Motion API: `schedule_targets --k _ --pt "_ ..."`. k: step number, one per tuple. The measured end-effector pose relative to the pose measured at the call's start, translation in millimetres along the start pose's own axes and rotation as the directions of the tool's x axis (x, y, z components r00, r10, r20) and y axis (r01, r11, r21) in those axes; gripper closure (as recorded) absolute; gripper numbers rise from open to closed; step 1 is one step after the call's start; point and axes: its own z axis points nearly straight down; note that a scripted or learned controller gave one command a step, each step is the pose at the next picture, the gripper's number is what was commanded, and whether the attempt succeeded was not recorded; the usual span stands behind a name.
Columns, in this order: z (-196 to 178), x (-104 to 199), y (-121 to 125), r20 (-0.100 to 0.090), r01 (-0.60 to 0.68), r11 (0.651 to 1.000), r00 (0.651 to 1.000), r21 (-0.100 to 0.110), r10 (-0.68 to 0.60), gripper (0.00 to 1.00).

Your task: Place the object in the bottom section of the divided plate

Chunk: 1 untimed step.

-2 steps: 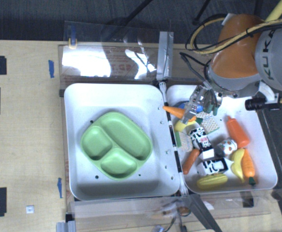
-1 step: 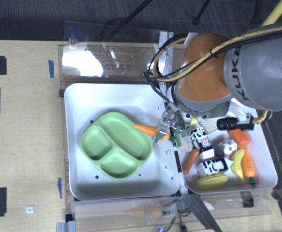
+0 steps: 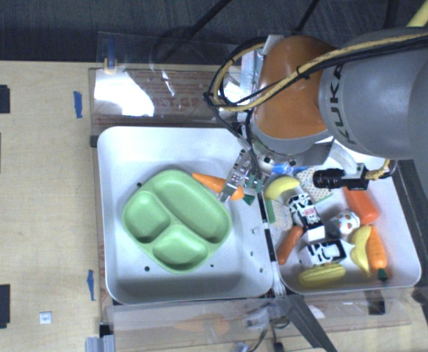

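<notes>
Clamped, at the jaws, on the right end of an orange carrot (image 3: 211,182), just off the upper right rim of the green divided plate (image 3: 175,219). Carrot tilted, with its narrow tip pointing left and overlapping that rim beside the plate's upper right section; well apart from the plate's bottom section, the one nearest the lower edge of the view. Hard to tell whether lifted clear of the rim or resting on it.

Above and to the right of the plate, the grey arm (image 3: 390,94) with its orange band (image 3: 294,86), wrapped in yellow and black cables and reaching in toward the plate's upper right corner.

Around the plate, the left white bin (image 3: 118,160), with the plate set aslant on its floor.

To the right of the plate, across the shared wall, the right white bin (image 3: 410,268) with a heap of toy food: a yellow piece (image 3: 283,188) nearest the plate, a red-orange piece (image 3: 288,243), a yellow cob (image 3: 321,273), black-and-white items (image 3: 324,251) and further orange carrots (image 3: 376,251) on the far side.

Left of the plate, beyond the bin wall, the pale wooden desk (image 3: 30,196) with black and blue tape marks.
</notes>
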Motion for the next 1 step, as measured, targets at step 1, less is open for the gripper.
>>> schedule_targets --k 1 --pt "-0.2 -0.1 0.0 0.000 0.000 1.000 1.000 0.000 0.000 0.00"
